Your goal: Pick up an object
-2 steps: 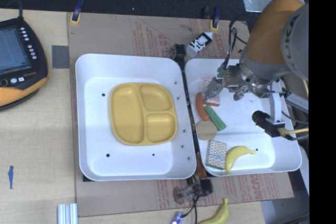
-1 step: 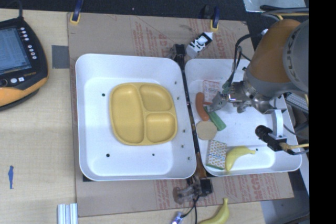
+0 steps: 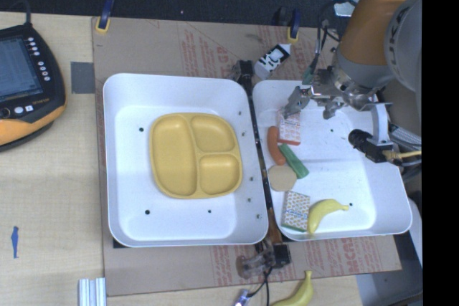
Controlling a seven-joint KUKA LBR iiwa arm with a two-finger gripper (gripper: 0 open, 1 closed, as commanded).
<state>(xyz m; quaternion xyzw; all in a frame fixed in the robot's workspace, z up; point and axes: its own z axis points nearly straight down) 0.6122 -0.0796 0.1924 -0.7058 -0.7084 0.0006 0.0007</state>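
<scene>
step: closing in for a pick | gripper (image 3: 313, 101) hangs over the right bin (image 3: 387, 215), jaws spread, nothing between them | target: small white-and-red packet (image 3: 290, 130) just below, touching the orange carrot (image 3: 275, 146) | advice: drop straight, straddle the packet's narrow side, stay clear of the carrot and green piece (image 3: 293, 161) | risk: flat packet may slip.

One camera hangs above the worktop (image 3: 50, 183) and looks down at a slant, far enough off to take in both white bins whole. The left bin (image 3: 122, 154), with its yellow divided plate (image 3: 193, 154), sits near the middle of the picture. The right bin (image 3: 373, 204) lies just beside it, and the grey-and-orange arm (image 3: 380, 18) comes in beyond that. A handheld control pendant (image 3: 25, 86) lies well left of the left bin.
</scene>
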